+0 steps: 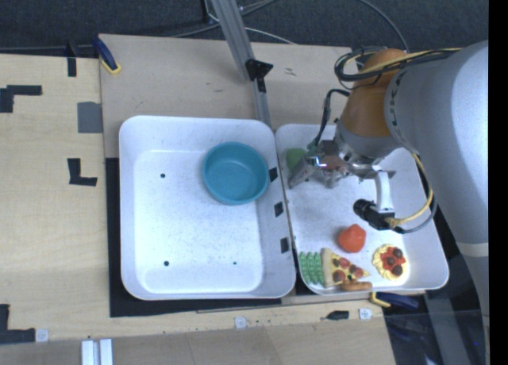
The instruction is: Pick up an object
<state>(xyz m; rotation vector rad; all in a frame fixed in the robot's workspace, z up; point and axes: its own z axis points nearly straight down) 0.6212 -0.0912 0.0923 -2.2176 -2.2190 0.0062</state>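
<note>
In the right white plastic bin, the gripper hangs low beside a small green object by the left wall; whether it grips I cannot tell. Probably the reach-and-grasp step; next, a secure closing, then lift.

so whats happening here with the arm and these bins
A grey robot arm reaches into the right bin, its tool low near a green object at the bin's upper left. A red tomato-like toy and pizza-slice toys lie nearer the front. A blue bowl sits in the left bin.
</note>
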